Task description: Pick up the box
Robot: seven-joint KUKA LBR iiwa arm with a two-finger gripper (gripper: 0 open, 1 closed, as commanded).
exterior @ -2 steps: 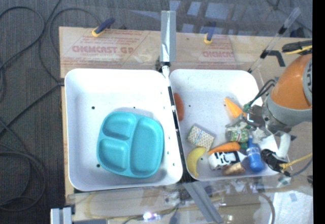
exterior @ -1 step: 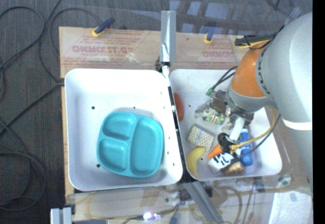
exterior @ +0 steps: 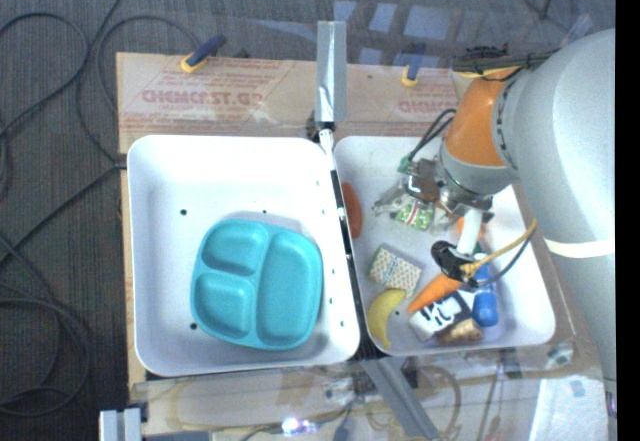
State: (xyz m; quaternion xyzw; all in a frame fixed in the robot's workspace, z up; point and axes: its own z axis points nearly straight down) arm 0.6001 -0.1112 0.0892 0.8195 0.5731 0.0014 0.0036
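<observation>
Hanging low over the far part of the right bin, the gripper sits at the end of the grey arm, just below the orange band, and from where I stand I cannot tell what state it is in, because the wrist and a tangle of cable hide the working end. Right beneath it lies a small green and white packet. What I take for the box, a white carton with dark print, lies toward the near edge of the same bin, hemmed in by an orange carrot-shaped toy across its top, a yellow banana-like piece on its left, a blue cylinder on its right and a brown lump touching its near corner. A patterned tan block lies between it and the tool. Over in the left bin a turquoise divided plate rests alone. I judge the task to be at the approach stage: nothing seems lifted, and the tool is apart from the carton. Next it would need to travel toward the near side, line up over the white carton and descend in the narrow room between the neighbours without snagging the carrot toy.
</observation>
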